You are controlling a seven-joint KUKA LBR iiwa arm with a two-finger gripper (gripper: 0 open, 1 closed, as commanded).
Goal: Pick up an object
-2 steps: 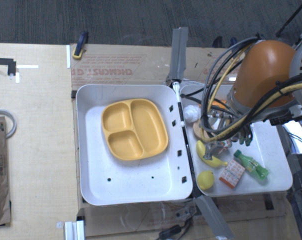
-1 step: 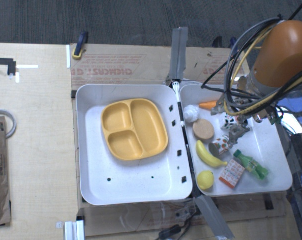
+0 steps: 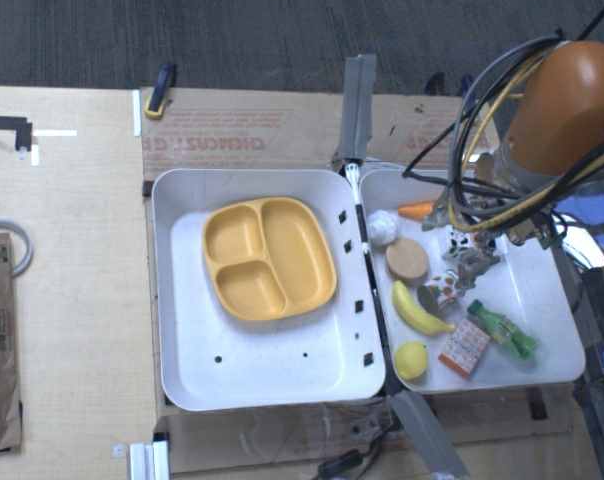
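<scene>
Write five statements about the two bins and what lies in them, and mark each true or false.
1. The yellow divided plate lies in the left bin. True.
2. The banana lies on the plate. False: it lies in the right bin, on the bin floor.
3. The lemon lies beside the banana, nearer the bin's front edge. True.
4. The green bottle stands upright. False: it lies on its side.
5. The gripper hangs over the right bin. True.
</scene>
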